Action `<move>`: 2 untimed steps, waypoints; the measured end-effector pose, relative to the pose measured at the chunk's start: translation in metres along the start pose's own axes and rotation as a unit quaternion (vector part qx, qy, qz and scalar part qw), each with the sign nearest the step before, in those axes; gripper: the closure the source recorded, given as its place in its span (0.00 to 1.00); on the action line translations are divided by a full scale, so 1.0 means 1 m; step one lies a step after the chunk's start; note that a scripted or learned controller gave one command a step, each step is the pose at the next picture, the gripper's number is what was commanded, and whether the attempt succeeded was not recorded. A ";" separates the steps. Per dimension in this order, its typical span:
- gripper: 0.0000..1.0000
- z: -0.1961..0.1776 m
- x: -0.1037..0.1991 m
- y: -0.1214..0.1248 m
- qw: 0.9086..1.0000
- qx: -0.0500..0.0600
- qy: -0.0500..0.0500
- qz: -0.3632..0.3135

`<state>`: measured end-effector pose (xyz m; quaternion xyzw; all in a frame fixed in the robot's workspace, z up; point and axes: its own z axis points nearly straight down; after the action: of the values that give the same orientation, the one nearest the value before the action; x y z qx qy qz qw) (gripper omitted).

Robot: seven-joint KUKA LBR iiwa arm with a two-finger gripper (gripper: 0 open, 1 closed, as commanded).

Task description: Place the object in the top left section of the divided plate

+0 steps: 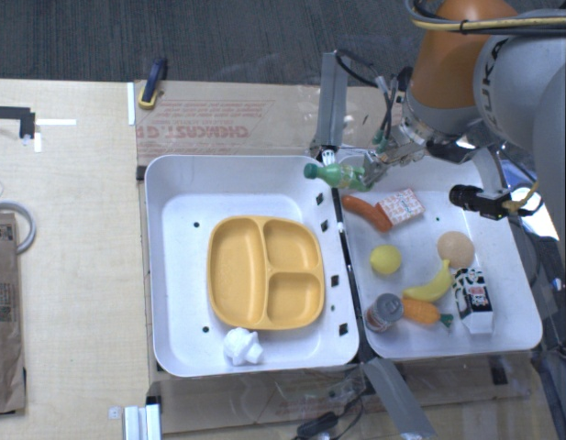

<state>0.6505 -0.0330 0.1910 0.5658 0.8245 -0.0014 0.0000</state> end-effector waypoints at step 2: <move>1.00 0.044 0.129 0.058 0.998 0.000 0.001 -0.067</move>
<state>0.6584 0.1077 0.1462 0.5091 0.8607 -0.0013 -0.0007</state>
